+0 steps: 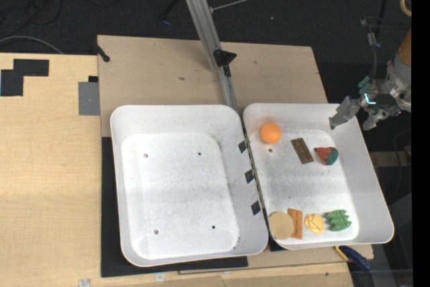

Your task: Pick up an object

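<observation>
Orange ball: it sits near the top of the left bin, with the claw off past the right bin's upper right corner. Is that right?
Not quite. The camera view shows the orange ball near the top of the right bin, not the left bin. The rest holds: the claw is off past the right bin's upper right corner.
</observation>
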You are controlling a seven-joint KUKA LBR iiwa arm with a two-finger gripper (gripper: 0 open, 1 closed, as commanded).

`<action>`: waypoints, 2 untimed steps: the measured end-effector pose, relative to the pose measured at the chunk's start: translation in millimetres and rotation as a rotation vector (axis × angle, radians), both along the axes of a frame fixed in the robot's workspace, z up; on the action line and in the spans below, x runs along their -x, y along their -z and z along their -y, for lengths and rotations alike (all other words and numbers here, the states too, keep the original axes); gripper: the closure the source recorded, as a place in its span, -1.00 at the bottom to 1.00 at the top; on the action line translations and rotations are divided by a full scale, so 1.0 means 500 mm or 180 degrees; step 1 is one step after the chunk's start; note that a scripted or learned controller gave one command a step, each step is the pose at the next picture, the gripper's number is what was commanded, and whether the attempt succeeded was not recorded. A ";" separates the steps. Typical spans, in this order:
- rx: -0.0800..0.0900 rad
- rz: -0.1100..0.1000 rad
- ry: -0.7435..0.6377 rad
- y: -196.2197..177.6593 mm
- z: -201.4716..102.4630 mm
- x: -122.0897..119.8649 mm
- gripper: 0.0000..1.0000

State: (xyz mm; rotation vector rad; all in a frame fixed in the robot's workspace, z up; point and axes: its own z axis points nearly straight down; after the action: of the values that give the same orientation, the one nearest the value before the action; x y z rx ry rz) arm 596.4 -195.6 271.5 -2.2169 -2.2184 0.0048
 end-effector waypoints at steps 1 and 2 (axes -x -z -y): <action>0.0004 0.0012 -0.0006 -0.004 0.000 -0.002 -1.00; 0.0004 0.0012 0.0001 0.114 -0.011 0.001 -1.00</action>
State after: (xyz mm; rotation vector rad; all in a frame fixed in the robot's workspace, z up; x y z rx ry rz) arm 596.0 -190.3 214.2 -2.2198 -2.2206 0.0018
